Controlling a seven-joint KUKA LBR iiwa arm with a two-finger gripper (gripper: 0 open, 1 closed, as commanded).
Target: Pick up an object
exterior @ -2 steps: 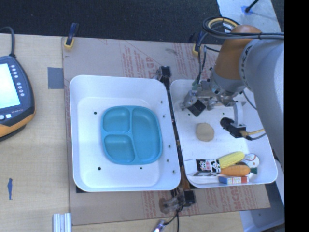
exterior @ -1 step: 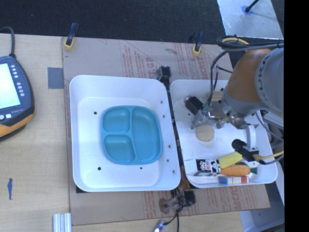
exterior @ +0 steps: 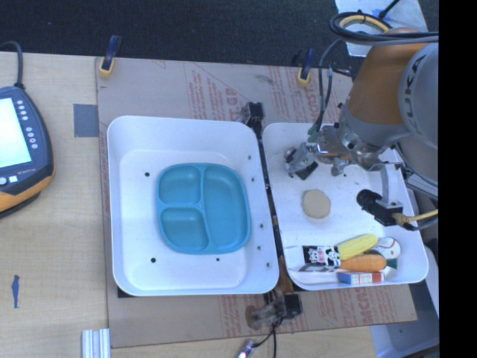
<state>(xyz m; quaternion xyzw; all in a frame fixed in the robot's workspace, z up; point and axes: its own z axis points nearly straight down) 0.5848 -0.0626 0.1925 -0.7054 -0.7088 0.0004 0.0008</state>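
Camera view, tool: Your tool point(exterior: 300, 162) hangs low over the upper-left corner of the right bin point(exterior: 344, 220), close to the wall it shares with the left bin point(exterior: 134, 162). You cannot tell how far open it is, and nothing shows in its hold.
Camera view, task's things: The tan disc point(exterior: 317, 203) lies alone mid-bin, just below the tool. The cow-patterned carton point(exterior: 321, 256), corn cob point(exterior: 356, 245), carrot point(exterior: 364, 262) and small box point(exterior: 360, 277) crowd the near wall. A blue divided plate point(exterior: 203, 207) sits in the left bin.
Step in hand: Approach, by my reading; nothing is lifted yet.
Doing it well: Take the disc. Centre over it, come straight down to the bin floor, since it looks flat and would likely slip from a high pinch, then close across its width.
Edges: Keep off the shared wall beside the tool. Avoid the near-wall cluster, where things touch and a grasp may catch two.
Open room: Bare floor rings the disc on every side, so you have clearance to descend and lift straight up.
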